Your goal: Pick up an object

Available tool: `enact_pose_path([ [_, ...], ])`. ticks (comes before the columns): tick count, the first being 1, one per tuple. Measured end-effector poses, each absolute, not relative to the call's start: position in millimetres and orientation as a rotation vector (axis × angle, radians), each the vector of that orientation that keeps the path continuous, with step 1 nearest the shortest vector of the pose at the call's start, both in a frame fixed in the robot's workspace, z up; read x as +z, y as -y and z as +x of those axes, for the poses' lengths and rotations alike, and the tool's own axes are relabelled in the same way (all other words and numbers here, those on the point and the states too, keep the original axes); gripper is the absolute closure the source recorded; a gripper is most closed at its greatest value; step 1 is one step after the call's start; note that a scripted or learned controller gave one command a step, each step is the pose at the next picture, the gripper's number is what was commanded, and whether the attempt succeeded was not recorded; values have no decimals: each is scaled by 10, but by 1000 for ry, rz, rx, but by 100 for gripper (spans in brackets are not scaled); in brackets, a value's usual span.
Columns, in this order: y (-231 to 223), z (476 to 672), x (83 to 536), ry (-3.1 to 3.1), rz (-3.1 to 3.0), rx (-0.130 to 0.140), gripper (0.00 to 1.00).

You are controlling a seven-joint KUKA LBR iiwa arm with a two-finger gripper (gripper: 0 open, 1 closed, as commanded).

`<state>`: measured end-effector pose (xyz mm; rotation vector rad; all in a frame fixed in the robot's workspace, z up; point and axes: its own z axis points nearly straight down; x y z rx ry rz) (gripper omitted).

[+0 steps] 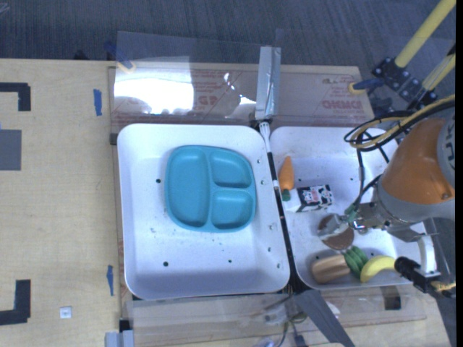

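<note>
The right bin (318, 147) holds several small objects. An orange carrot (287, 173) lies by its left wall, and a small black, white and red box (315, 196) sits beside it. Along the front wall are a tan bun (330, 268), a green piece (354, 260) and a yellow banana (377, 267). A brown rounded object (338, 240) lies just above the bun. My gripper (335, 225) reaches in from the right and hangs right over the top edge of that brown object. Whether it touches the object is hidden.
The left bin (137, 194) holds a blue divided plate (210, 188). A clear sheet and a metal bar (268, 82) stand behind the bins. Black cables (376, 132) loop above the arm's orange band (416, 172) over the right bin's right side.
</note>
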<state>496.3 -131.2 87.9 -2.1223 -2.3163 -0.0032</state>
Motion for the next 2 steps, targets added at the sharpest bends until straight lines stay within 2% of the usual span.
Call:
enact_pose_path([
  [1,1343,4991,982,2321,-2135,-6,100],
  [2,1345,4989,980,2321,-2135,-5,0],
])
